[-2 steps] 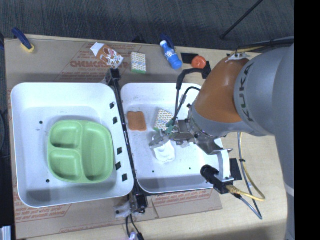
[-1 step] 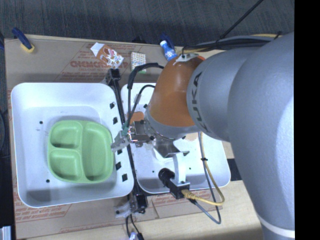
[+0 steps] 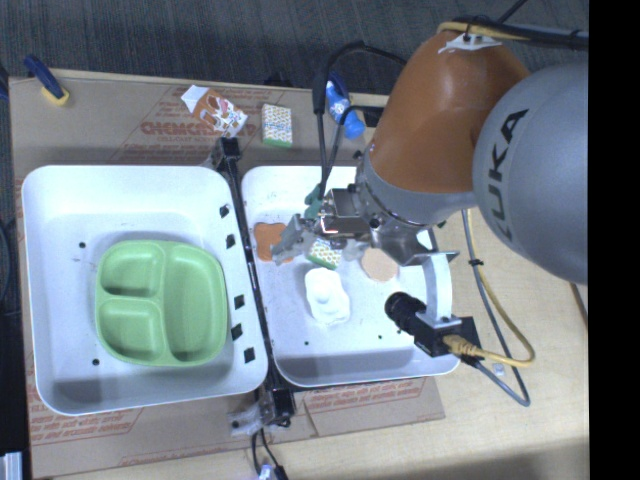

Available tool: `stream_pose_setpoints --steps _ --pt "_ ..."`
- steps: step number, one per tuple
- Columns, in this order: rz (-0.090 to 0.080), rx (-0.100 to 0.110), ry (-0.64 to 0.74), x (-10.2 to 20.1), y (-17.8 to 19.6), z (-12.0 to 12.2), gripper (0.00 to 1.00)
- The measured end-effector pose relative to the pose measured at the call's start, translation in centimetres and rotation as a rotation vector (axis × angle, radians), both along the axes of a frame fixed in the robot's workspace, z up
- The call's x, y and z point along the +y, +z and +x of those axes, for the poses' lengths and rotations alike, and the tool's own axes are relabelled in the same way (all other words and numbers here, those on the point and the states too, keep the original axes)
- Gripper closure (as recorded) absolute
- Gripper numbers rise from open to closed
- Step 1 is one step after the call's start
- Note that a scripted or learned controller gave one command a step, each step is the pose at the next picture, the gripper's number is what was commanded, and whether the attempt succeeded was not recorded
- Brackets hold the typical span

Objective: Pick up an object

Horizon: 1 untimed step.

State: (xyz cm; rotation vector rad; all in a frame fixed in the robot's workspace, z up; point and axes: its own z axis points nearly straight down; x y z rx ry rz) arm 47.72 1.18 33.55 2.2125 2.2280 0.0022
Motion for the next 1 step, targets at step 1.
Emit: stream_pose_setpoints --steps 1 --pt "0.001 0.001 -0.002 -3.08 3.01 -0.05 0.0"
